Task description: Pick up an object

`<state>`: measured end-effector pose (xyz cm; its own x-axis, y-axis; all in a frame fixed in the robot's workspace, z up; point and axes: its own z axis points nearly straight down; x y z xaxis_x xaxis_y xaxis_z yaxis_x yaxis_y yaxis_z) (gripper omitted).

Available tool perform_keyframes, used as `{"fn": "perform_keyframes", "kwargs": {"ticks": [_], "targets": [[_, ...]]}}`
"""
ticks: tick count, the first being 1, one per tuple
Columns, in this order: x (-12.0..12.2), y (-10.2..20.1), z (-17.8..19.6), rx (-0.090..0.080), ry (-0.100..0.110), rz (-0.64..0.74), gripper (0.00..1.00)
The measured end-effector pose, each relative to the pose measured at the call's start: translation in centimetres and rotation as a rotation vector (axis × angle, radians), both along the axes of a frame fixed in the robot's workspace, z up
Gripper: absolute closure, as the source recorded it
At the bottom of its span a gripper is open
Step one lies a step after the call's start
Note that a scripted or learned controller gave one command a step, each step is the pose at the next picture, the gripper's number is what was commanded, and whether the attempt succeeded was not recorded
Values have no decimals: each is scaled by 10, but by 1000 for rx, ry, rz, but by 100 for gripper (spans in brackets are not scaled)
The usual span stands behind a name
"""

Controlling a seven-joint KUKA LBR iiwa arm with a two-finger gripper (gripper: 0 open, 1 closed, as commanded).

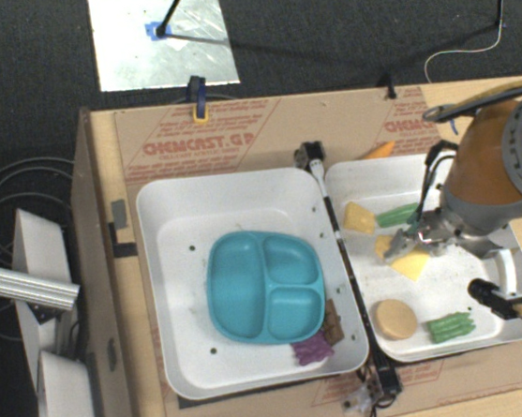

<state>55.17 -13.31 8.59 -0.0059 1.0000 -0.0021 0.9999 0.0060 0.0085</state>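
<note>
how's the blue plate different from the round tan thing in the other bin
The blue plate is far bigger than the round tan piece and takes up much of the left bin; the tan piece sits in a small spot near the front of the right bin. The plate is split into compartments; the tan piece is one plain disc. The plate is teal blue, the piece beige. Both lie flat on a white bin floor.

Even overhead light, slightly soft focus
</note>
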Motion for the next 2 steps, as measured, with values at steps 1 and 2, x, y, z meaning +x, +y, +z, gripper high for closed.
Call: {"fn": "perform_keyframes", "kwargs": {"ticks": [1,2], "targets": [[60,-20,55,-2,-3,0,0],[31,11,12,4,11,0,0]]}}
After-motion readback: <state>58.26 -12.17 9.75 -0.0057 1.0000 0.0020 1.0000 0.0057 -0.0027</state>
